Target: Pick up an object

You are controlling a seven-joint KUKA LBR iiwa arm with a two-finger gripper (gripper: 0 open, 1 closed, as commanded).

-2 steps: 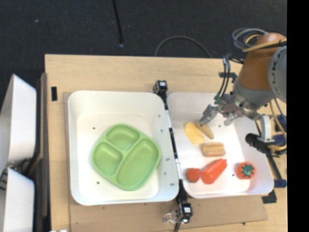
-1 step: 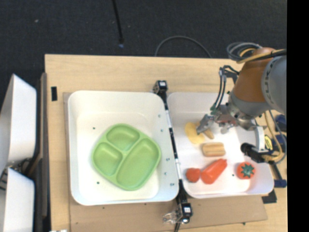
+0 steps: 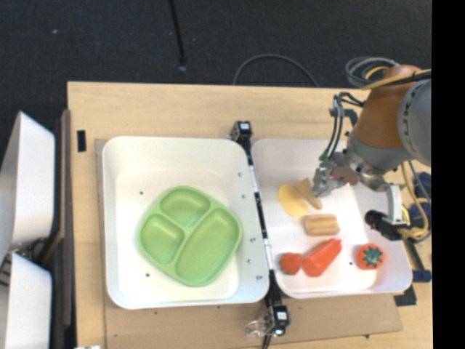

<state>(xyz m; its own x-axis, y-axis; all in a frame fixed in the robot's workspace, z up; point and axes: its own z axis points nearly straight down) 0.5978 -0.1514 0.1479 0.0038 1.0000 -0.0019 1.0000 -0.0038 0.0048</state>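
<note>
Dark carpet surrounds a wooden surface [image 3: 167, 104] on which two shallow white bins are set side by side. From the right, the grey arm with its orange band [image 3: 385, 118] is reached down into the right bin [image 3: 272, 158], and the end effector [image 3: 320, 184] is lowered to the upper edge of a yellow banana-like piece [image 3: 293, 199]. Whether it is spread or pressed together cannot be told, since it is seen from above and its tips are blurred against the yellow piece; no object is seen held in it.

The yellow piece is judged to be the thing nearest to being taken. It is probably a light, hollow plastic toy, stiff and smooth, so some slipping is to be expected; a hold across its narrow width near the middle would be steadier than one at its tapered end.

Just below it a tan bread-like roll [image 3: 320, 225] is laid. Lower still, an orange carrot-shaped piece [image 3: 322, 257] is found touching a small red tomato-like ball [image 3: 290, 263], and a red strawberry-like piece with a green top [image 3: 370, 257] is set apart at the right.

A green divided plate [image 3: 190, 235] is carried in the left bin [image 3: 120, 166].
</note>
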